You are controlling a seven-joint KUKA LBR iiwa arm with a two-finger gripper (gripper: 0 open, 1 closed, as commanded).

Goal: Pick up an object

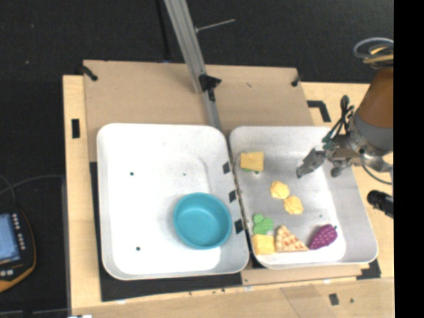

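Note:
The right bin (344, 207) holds several toy foods. A yellow block (252, 161) lies near its back left corner. Two small orange-yellow pieces (279, 191) (293, 205) sit in the middle. Along the front edge are a green piece (262, 224), another yellow block (263, 244), a pizza slice (289, 240) and purple grapes (322, 236). My gripper (319, 169) hangs over the back right part of this bin, open, with nothing between its fingers. It is to the right of the yellow block and behind the orange-yellow pieces.
The left bin (132, 158) holds a blue bowl (202, 220) near its front right corner. A grey metal pole (189, 38) slants down to the gap between the bins at the back. A black part (379, 201) sticks in beside the right bin.

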